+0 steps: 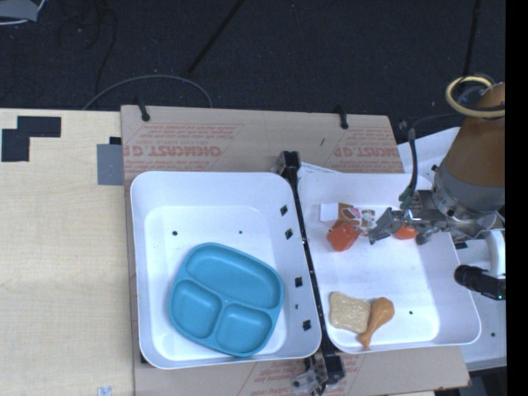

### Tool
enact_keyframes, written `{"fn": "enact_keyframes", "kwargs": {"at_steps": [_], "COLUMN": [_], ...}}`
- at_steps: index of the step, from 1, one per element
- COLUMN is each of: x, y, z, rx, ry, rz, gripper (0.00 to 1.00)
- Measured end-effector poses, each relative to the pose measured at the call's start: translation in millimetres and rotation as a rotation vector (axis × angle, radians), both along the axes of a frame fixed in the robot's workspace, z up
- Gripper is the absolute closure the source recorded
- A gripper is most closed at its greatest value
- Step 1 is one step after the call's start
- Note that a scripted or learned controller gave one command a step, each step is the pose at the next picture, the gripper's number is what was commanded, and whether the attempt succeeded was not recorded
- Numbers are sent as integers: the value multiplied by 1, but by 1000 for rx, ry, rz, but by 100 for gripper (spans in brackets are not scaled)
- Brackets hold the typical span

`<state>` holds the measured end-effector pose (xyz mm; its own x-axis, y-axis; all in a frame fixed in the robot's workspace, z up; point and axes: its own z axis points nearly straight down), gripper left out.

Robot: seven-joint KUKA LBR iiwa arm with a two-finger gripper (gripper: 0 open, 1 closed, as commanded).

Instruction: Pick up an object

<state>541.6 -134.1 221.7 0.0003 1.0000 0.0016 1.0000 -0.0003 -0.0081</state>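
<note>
Camera view shows you the open, empty gripper (402, 225) near the right bin's (450, 324) far edge, beside a red tomato (342, 238).

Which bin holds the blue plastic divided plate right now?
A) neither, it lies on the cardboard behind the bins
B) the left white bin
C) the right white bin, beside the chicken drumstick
B: the blue plastic divided plate lies flat in the left white bin, while the tan toy drumstick lies in the right white bin.

arm: grey rounded body (472, 184) | band: orange, above wrist (478, 134) | end effector: dark metal two-finger (404, 221) | cable: black, looped
</note>
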Motion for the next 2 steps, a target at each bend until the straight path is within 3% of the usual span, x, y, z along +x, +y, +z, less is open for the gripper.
{"fn": "enact_keyframes", "kwargs": {"at_steps": [2], "x": [0], "y": [6], "z": [-117], "rx": [1], "ry": [0], "rz": [-1], "gripper": [0]}}
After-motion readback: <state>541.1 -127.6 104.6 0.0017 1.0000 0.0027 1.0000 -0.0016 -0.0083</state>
